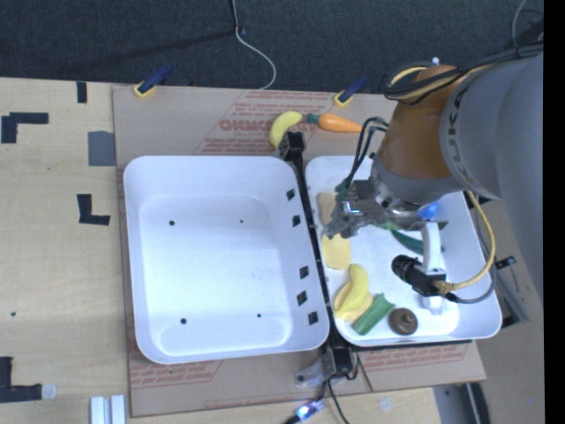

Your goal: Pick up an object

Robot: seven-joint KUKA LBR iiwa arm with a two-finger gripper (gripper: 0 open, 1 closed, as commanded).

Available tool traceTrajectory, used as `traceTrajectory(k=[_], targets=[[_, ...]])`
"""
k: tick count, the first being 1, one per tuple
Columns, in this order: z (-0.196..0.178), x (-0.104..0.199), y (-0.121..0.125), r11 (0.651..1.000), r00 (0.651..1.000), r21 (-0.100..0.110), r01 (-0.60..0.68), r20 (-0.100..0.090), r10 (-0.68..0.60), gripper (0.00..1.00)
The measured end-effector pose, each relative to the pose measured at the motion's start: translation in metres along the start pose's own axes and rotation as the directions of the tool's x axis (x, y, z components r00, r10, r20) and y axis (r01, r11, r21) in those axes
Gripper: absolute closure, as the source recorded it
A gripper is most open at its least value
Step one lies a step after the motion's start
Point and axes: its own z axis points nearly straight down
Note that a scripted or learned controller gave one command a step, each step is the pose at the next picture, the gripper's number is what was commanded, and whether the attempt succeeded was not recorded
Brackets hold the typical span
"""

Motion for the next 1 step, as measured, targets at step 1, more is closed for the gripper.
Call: traceTrajectory(k=[1], targets=[[0.0073,0.0774,0.0773,1.000,1.000,0.004,-0.001,0.002,0.001,1.00]])
